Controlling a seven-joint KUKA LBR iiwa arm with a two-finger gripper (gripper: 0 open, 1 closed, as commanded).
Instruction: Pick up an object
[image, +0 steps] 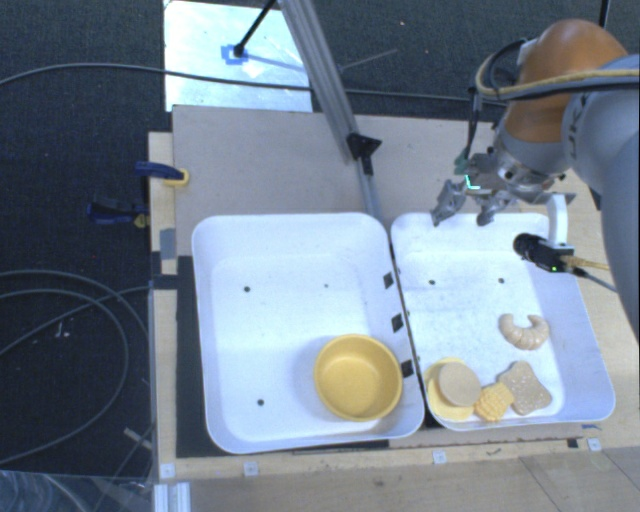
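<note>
From my seat the arm (585, 100) runs off the frame at three o'clock, so I can't see anything past its orange band (560, 65) and grey wrist. The gripper (468, 208) hangs over the right bin's (590, 340) twelve o'clock rim; its two dark fingers (445, 207) stand apart with nothing between them. Down at six o'clock in that bin, the round tan disc (460, 383) covers most of a yellow piece (436, 385) beneath it, and I can't say what that piece is. The cables (60, 330) at nine o'clock leave the frame, as does the desk (260, 165) at six o'clock.
</note>
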